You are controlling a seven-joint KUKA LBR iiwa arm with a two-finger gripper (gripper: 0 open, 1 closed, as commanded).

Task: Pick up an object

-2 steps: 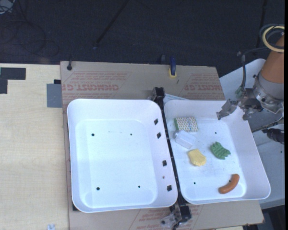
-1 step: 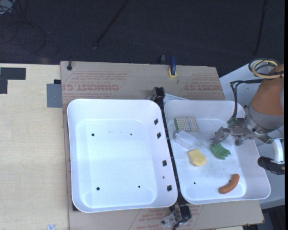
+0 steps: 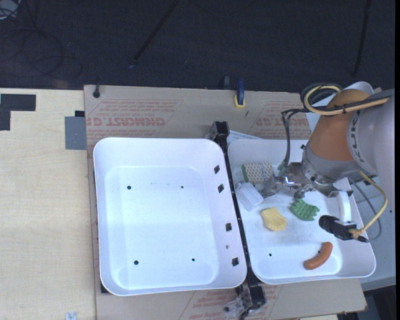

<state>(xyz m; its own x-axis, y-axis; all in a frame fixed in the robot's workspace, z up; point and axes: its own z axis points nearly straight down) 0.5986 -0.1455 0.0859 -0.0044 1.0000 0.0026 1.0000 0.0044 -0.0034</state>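
Gripper (image 3: 285, 181): found in rt bin (image 3: 360, 272), up-view of yellow piece (image 3: 274, 219); open/closed can't be told.
Green toy (image 3: 304, 210): just rt of yellow piece.
Orange sausage (image 3: 319, 256): down-view and rt of yellow piece, apart.
Mesh item (image 3: 257, 173): up-view, slightly left of yellow piece.

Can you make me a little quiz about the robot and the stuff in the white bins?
1. Pick one: which bin is the gripper over? A) the left bin B) the right bin
2. True or false: the orange sausage shape lies lower in the view than the yellow piece.
3. Fill in: the toy just to the right of the yellow piece in the view is ____ in colour.

Key: 1 B. 2 true. 3 green, the green piece.
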